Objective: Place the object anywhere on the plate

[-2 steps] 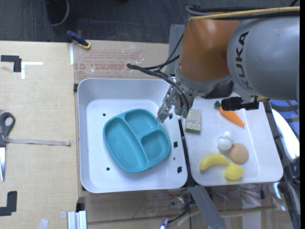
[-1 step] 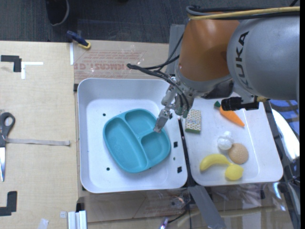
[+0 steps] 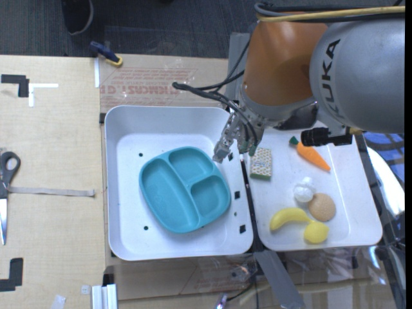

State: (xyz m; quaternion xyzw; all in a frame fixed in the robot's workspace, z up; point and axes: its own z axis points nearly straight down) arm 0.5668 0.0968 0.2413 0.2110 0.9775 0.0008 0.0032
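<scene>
My gripper (image 3: 233,143) hung over the seam between the two bins, just past the upper right corner of the blue plate (image 3: 185,189). Whether it was open or closed I could not tell from the slanted view, and I could make out nothing carried in it.

I judged that I stood at the very start of the job: nothing lay on the plate, so an object had yet to be picked. The nearest candidate was the small patterned sponge block (image 3: 261,163), lying in the right bin (image 3: 360,234) just beside my gripper, close to the dividing wall. The next move, as I reckoned it, called for a shift to the right and a descent square over one chosen item, with care for the wall between the bins, then a lift and a carry leftward over the plate.

The left bin (image 3: 116,172) held the plate alone, a three-compartment tray lying tilted across the bin's floor. The right bin held the rest: the sponge block near the top left, a carrot (image 3: 313,156) toward the upper middle, a small white piece (image 3: 303,190) touching a tan round thing (image 3: 322,206), and below those a banana (image 3: 290,218) beside a lemon (image 3: 315,232). The desk (image 3: 51,172) to the left bore scissors (image 3: 6,179).
</scene>
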